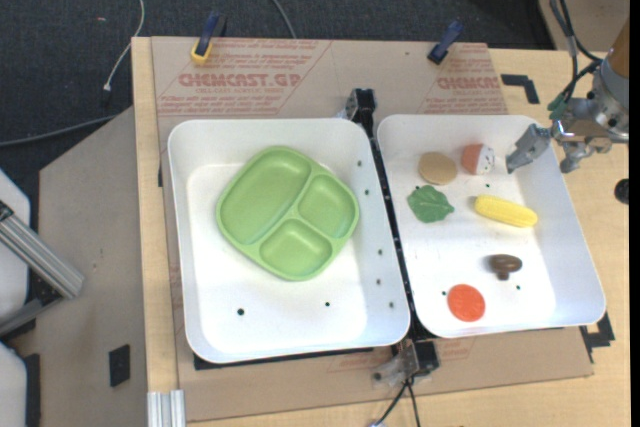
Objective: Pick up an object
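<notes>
With the gripper spread wide and holding nothing above the right bin rim, centre it over the nearby strawberry, descend vertically, and close only once both fingers straddle it

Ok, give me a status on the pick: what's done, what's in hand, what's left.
Done: nothing looks picked yet. The tan disc, green leaf, yellow piece, brown piece, orange disc and red-and-white piece all lie in the right bin.
In hand: nothing visible; the gripper sits at that bin's far right corner.
Left: the whole grasp and lift.
</notes>
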Controlling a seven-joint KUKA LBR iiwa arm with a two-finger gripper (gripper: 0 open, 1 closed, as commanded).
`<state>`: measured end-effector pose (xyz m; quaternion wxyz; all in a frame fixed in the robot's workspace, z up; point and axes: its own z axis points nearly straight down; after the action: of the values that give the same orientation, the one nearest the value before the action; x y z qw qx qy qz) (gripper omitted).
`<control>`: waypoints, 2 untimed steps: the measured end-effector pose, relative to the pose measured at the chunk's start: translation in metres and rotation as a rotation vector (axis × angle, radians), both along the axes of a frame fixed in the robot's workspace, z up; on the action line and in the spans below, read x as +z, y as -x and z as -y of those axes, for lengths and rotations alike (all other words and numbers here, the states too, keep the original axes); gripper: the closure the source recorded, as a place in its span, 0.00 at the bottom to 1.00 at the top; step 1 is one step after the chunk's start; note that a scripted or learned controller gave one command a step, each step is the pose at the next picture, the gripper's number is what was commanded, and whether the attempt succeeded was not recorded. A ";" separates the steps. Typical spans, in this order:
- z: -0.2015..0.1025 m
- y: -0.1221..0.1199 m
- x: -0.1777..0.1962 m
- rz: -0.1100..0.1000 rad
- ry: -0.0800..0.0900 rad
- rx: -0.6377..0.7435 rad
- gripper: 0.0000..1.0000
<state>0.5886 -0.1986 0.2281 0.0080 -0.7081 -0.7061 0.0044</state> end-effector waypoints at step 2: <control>0.002 0.002 -0.040 0.006 0.001 0.003 0.00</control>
<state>0.5869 -0.2011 0.1882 0.0054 -0.7071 -0.7071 0.0027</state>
